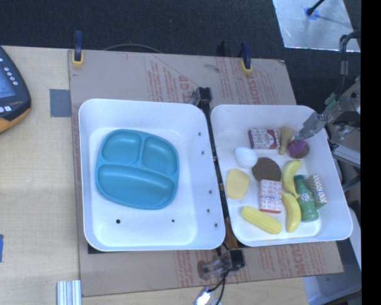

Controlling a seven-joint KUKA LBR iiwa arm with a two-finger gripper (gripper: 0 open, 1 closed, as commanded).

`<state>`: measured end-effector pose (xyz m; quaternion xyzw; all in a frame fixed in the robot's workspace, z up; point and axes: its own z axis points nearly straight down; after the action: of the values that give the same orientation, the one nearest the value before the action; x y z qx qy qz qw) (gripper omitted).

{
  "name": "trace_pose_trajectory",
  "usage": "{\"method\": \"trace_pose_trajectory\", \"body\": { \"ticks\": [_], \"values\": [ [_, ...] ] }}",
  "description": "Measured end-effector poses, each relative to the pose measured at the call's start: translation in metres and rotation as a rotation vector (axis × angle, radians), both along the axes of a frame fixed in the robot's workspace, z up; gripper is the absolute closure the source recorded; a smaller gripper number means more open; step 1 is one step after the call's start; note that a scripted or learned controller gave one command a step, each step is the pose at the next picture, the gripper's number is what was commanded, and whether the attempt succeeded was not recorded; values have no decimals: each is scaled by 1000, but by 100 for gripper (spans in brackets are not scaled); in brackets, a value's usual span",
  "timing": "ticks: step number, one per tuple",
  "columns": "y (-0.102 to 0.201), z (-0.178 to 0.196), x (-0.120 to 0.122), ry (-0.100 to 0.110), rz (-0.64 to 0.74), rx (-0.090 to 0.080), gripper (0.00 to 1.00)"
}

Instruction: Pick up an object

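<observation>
The pincer reaches into the right bin from the right, tip just beside the purple ball. Whether it is spread or pinching, I cannot tell. Toys crowd that bin, ready for picking.

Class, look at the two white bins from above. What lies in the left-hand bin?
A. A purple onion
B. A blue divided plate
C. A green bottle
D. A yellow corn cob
B: the blue divided plate lies alone in the left bin, while the small toy foods sit in the right bin.
</observation>
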<state>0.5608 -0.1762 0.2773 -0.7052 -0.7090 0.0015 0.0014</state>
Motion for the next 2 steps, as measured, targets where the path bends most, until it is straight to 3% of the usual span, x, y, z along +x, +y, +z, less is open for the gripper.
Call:
{"method": "trace_pose_trajectory", "body": {
  "ticks": [1,2],
  "values": [
    [-35,-92,56,4,1,-2,0],
    [-33,-188,92,3,5,3,0]
  ]
}}
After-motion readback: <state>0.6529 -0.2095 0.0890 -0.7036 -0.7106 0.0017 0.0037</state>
